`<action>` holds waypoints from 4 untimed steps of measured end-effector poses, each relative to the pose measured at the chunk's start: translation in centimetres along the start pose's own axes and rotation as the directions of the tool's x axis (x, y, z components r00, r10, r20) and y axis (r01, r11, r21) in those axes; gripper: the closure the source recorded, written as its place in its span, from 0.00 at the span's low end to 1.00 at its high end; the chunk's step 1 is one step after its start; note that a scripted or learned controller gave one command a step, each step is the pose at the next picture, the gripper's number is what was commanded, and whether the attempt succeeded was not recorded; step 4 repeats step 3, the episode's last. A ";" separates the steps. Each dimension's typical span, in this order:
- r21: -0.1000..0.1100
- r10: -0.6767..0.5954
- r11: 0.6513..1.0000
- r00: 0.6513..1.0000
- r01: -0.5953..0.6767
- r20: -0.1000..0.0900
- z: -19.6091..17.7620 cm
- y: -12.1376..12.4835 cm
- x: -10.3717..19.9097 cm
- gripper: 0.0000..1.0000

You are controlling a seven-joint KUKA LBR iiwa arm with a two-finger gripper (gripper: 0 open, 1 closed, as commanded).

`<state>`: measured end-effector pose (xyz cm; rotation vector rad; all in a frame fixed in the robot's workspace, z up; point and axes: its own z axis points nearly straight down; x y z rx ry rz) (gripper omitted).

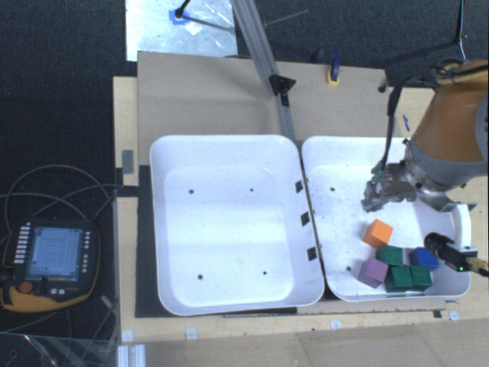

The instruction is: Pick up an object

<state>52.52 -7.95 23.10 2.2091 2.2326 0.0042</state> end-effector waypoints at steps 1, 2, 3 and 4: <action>0.000 0.000 1.000 1.000 0.000 0.000 1.0 2.0 5.3 1.00; -0.001 -0.001 1.000 1.000 0.001 -0.001 1.4 4.8 10.8 1.00; 0.000 0.000 1.000 1.000 0.000 -0.001 1.9 6.7 15.8 1.00; 0.000 0.000 1.000 1.000 0.000 -0.001 1.9 6.7 15.8 1.00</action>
